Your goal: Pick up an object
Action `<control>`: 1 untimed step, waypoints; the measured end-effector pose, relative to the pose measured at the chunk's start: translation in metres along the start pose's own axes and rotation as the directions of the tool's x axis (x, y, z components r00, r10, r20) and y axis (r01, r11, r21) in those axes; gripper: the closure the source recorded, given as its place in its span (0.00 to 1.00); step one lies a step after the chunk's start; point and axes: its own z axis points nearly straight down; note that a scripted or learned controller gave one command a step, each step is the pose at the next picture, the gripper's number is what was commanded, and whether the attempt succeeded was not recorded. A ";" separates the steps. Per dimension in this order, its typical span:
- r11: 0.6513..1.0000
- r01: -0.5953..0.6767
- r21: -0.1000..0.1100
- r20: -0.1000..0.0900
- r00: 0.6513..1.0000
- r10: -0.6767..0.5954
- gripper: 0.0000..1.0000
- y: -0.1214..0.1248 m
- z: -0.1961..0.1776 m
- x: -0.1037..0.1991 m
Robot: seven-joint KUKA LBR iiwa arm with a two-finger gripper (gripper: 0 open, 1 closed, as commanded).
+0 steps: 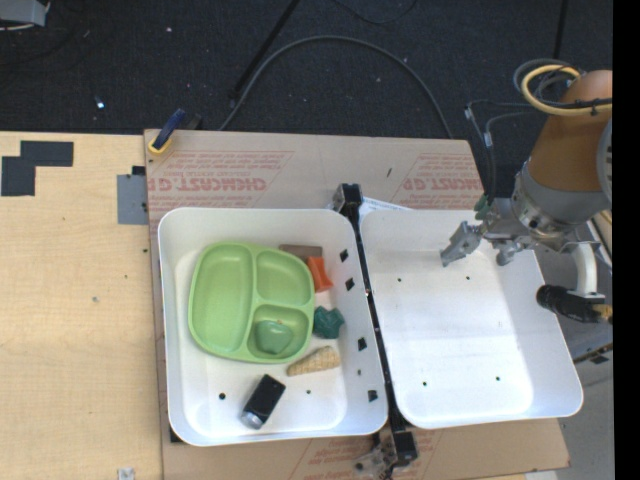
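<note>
My gripper hangs over the far part of the right bin, its two fingers spread open with nothing between them. All the objects lie in the left bin. A green divided plate holds a round green piece in its near right compartment. To the plate's right lie an orange piece, a brown piece, a dark green lump and a tan cone. A black block rests near the front wall.
A raised divider with black clips runs between the two bins. Cardboard lies under and behind the bins. Cables trail across the dark floor behind. A black handle-like part sticks out by the right bin's right rim.
</note>
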 end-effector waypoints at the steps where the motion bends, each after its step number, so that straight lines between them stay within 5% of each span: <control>1: 1.000 0.002 -0.004 0.000 1.000 -0.002 0.00 0.039 -0.045 0.023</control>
